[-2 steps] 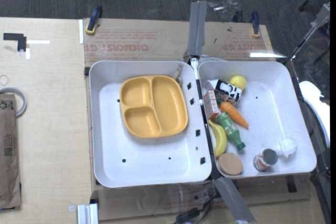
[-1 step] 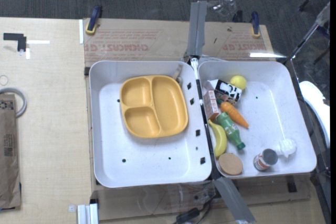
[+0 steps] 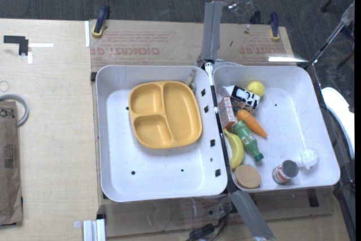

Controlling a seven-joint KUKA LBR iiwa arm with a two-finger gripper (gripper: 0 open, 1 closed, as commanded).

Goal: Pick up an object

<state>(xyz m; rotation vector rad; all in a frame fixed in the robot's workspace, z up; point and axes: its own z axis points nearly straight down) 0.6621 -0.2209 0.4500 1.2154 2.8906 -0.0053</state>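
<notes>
Toy food (image 3: 243, 135) (carrot, banana, bottle) lies clustered in the right bin (image 3: 316, 115).

Two white bins (image 3: 107, 138) sat side by side: the left held one yellow divided plate (image 3: 165, 114); the right held about nine small items (image 3: 246, 121).

Open floor is seen in the left bin (image 3: 113, 138) along its front and left sides; the middle and back are taken up by a yellow divided plate (image 3: 165, 114). In the right bin (image 3: 316, 121), the left side is crowded: a yellow ball (image 3: 255, 88), a black-and-white toy (image 3: 246, 97), a small red carton (image 3: 227, 113), a carrot (image 3: 251, 123), a green bottle (image 3: 247, 140), a banana (image 3: 235, 148) and a tan disc (image 3: 247, 176) are packed close. A can (image 3: 285, 171) and a white object (image 3: 308, 158) block the front right corner. Clear room is left across the middle and back right.
</notes>
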